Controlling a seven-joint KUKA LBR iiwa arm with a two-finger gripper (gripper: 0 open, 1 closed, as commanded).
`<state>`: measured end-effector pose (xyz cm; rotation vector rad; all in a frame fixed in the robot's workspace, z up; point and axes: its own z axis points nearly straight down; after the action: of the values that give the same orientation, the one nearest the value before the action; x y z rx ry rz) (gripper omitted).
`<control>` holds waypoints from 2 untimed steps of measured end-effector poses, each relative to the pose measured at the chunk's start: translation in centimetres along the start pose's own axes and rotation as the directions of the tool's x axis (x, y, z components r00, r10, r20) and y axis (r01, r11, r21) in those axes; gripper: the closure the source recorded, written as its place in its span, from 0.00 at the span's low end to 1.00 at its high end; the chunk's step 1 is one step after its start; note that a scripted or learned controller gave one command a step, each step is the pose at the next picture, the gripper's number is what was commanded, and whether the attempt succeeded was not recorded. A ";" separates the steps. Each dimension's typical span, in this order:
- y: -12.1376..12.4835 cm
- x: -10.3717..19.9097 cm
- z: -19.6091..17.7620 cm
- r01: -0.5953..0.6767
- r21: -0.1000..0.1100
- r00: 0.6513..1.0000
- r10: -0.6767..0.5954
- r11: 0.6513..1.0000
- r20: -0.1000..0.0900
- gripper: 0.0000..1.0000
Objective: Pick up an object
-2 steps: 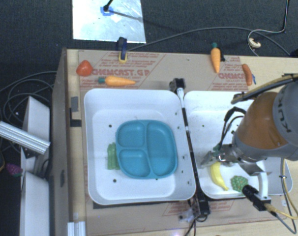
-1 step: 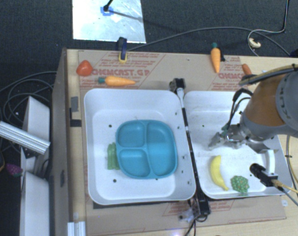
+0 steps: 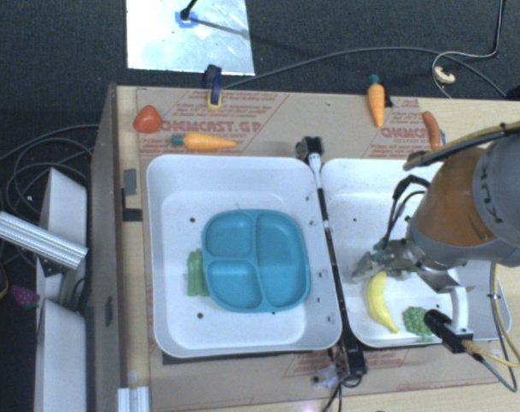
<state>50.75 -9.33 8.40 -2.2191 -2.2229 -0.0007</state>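
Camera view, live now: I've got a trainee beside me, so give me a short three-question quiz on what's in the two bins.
1. True or false: the blue four-compartment plastic plate lies in the left white bin.
2. Which item lies in the right white bin, just below the tool? A) yellow plastic banana B) orange toy carrot C) red tomato
3. Fill the gap: the small green leafy toy lies to the ____ of the banana in this view.

Key: 1 true. 2 A. 3 right.
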 end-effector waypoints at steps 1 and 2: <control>0.1 0.0 -1.1 0.000 -0.003 1.000 0.000 1.000 -0.001 1.00; -1.6 -4.9 -9.6 -0.001 -0.005 1.000 0.001 1.000 0.003 1.00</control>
<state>49.17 -14.28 18.00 -2.2245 -2.2253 -0.0026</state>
